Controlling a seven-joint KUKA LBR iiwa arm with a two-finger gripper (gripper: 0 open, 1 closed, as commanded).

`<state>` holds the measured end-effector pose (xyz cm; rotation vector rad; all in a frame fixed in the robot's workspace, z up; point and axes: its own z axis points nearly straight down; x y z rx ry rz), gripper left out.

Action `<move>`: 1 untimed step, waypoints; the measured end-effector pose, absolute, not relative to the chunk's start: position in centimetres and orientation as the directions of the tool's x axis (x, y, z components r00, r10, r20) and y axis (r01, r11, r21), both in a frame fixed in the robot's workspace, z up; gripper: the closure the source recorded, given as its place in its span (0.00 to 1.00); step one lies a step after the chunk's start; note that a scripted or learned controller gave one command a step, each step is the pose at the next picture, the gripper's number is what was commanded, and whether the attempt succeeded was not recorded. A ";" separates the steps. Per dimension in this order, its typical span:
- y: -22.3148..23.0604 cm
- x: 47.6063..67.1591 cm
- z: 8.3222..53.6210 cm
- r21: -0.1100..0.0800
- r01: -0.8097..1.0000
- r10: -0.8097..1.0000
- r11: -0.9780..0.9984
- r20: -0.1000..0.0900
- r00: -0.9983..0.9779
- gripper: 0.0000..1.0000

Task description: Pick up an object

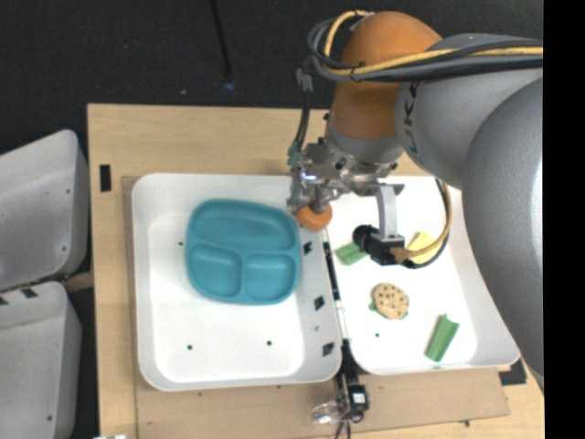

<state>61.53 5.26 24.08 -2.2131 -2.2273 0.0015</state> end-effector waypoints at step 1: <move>8.7 59.6 24.8 -0.001 1.000 1.000 0.006 0.002 -0.006 1.00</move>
